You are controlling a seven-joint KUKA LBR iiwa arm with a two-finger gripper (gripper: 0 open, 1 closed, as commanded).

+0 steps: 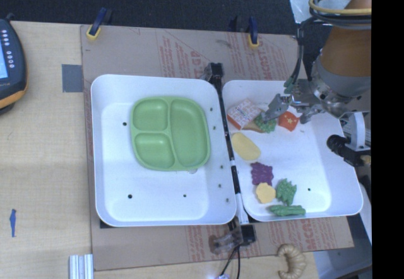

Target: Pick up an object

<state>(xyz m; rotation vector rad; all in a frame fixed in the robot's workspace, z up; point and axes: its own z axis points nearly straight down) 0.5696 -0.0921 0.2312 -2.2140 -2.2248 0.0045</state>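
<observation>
My gripper (291, 109) hangs over the back of the right bin (341, 199), its two dark fingers spread open. A small red-orange block (288, 121) lies on the bin floor just below the gap between the fingertips. I cannot tell whether the fingers touch it. A dark green leafy piece (265, 124) lies against the left fingertip (276, 107). Left of that is a pink and red packet (242, 112). Nearer the front lie a yellow oval piece (246, 146), a purple piece (261, 173), a small yellow piece (266, 193), a green bumpy piece (286, 190) and a green pod (287, 211).
The left bin (113, 202) holds a green divided plate (170, 132). Black clips (216, 74) join the bins along the middle rim. The arm's orange band (347, 44) and cables rise at the right. A handheld pendant (9, 63) lies at the far left.
</observation>
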